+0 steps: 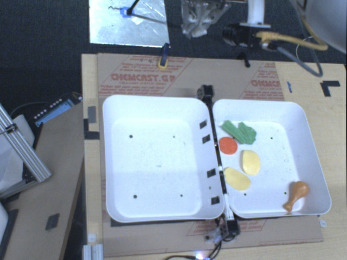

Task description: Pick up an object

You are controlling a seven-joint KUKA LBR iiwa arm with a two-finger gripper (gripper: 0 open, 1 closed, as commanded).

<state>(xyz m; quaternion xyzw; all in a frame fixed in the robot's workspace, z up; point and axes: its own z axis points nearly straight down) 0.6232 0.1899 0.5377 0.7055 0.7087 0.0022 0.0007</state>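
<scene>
- the gripper (201,16) hangs above the bench, beyond both bins; whether its pincer is apart or together cannot be told.
- the drumstick (295,194), alone by the right bin (314,140)'s near corner, looks the easiest pick.
- the arm should descend straight, straddling its narrow shaft.

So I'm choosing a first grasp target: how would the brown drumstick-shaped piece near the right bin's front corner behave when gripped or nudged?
The drumstick looks like moulded plastic, so probably stiff and light. Its bulbous head and thin shank suggest it may pivot or roll when nudged. It lies near the right bin wall, which could crowd a grasp.
</scene>
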